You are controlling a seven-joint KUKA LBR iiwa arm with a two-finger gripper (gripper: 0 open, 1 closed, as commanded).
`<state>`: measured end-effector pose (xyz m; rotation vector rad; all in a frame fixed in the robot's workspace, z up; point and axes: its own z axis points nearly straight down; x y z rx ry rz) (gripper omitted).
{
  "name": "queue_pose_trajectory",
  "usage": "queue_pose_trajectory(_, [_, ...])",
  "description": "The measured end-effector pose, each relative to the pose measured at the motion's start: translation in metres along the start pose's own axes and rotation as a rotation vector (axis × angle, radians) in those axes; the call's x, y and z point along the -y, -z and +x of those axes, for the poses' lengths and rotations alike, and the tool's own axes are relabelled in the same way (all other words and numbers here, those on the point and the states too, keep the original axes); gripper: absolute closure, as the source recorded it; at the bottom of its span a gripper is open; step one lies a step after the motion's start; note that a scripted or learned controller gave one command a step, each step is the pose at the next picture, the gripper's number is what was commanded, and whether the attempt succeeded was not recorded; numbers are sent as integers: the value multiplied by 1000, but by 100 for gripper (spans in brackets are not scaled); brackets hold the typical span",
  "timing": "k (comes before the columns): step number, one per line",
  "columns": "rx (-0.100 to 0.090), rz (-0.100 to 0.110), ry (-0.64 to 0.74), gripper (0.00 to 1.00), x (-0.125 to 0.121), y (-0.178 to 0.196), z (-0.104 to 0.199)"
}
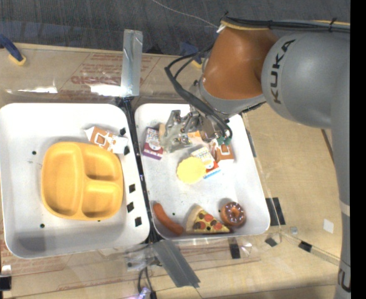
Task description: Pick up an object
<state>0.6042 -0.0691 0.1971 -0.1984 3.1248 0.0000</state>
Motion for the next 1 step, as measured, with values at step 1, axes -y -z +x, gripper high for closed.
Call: queue_pose_trajectory(1, [-7, -3, 72, 100, -89, -4, -27])
